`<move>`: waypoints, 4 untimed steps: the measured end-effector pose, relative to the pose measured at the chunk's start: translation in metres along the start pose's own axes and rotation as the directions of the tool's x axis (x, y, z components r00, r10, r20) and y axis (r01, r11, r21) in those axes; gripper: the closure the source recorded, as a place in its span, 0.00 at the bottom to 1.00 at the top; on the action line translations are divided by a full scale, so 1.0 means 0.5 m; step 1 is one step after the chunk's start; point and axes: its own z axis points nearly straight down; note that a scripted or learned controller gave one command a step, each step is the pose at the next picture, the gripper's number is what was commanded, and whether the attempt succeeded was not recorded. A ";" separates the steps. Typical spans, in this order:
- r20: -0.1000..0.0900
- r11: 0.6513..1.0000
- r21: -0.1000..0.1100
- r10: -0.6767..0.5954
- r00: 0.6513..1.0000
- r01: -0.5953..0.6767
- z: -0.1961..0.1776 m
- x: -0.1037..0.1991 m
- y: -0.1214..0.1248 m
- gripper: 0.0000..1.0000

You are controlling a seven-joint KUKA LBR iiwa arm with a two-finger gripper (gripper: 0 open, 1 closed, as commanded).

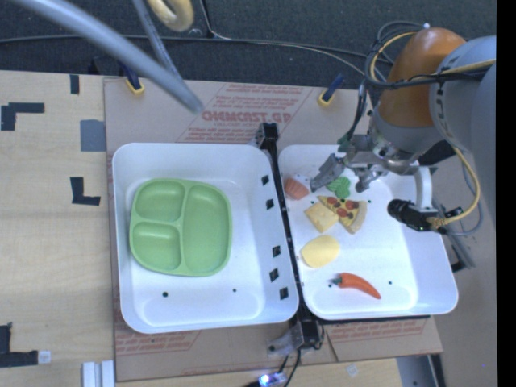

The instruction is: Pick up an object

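Chili [358, 285] is sitting nearest in the right bin [419, 297]; gripper [345, 174] is hovering spread wide over the green piece [340, 187] at the far side. I'd be dropping straight, centred.

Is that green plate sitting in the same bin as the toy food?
No, the green plate lies in the left bin, the toy food in the right bin.

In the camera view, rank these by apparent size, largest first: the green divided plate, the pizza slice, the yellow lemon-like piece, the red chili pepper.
1. green divided plate, by far
2. pizza slice
3. yellow lemon-like piece, close to the pizza slice, so this order is unsure
4. red chili pepper, slimmest
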 end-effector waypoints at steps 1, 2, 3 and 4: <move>0.001 1.000 -0.014 -0.003 1.000 0.003 -0.017 0.000 0.006 0.00; 0.003 1.000 -0.011 -0.003 1.000 0.003 0.070 0.002 0.002 0.00; 0.004 1.000 -0.015 -0.003 1.000 0.003 0.196 0.001 0.000 0.00; 0.006 1.000 -0.020 -0.002 1.000 0.002 0.206 -0.002 0.004 0.00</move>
